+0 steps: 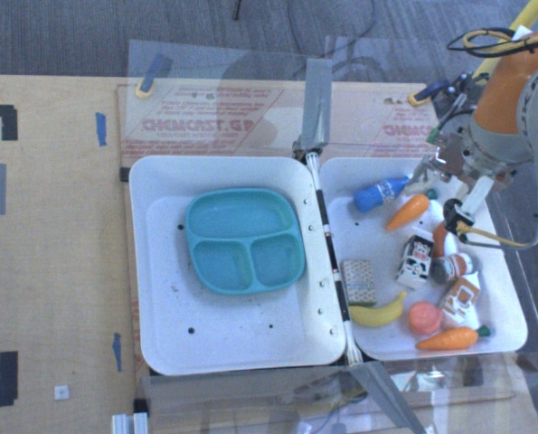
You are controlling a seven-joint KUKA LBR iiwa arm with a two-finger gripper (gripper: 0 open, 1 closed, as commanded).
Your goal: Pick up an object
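My gripper [446, 190] hangs over the far right part of the right bin [513, 333], with its fingers spread and nothing between them. Just to its left lie a blue bottle [378, 193] and an orange carrot [409, 211]. Below it are a small black-and-white carton [417, 262], a red and white can [451, 266], an orange-and-white carton [463, 298], a pink ball [423, 318], a second carrot [449, 339], a banana [380, 312] and a patterned pad [359, 280].
The left bin [160, 324] holds a teal divided plate [244, 240]. A raised divider [327, 242] runs between the two bins. Yellow and black cables [486, 39] hang by the arm at the upper right. Clear plastic sheeting lies behind the bins.
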